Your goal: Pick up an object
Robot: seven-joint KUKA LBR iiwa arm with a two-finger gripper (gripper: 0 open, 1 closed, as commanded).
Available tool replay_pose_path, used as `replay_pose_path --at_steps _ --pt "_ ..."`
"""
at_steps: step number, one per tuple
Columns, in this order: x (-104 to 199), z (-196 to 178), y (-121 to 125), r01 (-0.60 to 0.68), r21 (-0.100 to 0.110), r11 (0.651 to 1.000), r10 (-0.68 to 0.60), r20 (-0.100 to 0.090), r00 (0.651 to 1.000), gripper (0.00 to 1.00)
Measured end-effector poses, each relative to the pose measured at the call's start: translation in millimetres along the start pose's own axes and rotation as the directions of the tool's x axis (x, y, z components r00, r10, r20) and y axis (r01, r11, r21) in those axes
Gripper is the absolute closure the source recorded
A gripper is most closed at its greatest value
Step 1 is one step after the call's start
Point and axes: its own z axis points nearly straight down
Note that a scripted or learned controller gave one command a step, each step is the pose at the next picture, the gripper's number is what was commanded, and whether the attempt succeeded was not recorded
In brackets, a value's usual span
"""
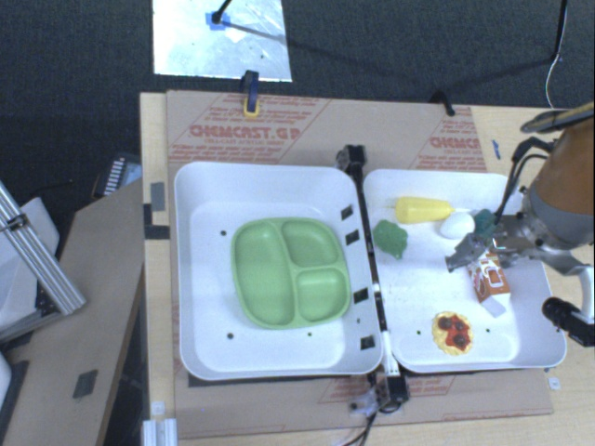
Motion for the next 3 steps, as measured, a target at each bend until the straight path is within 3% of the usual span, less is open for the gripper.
replay_pose_path --at_steps 3 --pt "9.0 130.1 -12.1 -0.003 0.003 1.000 0.003 -0.001 1.000 0.00"
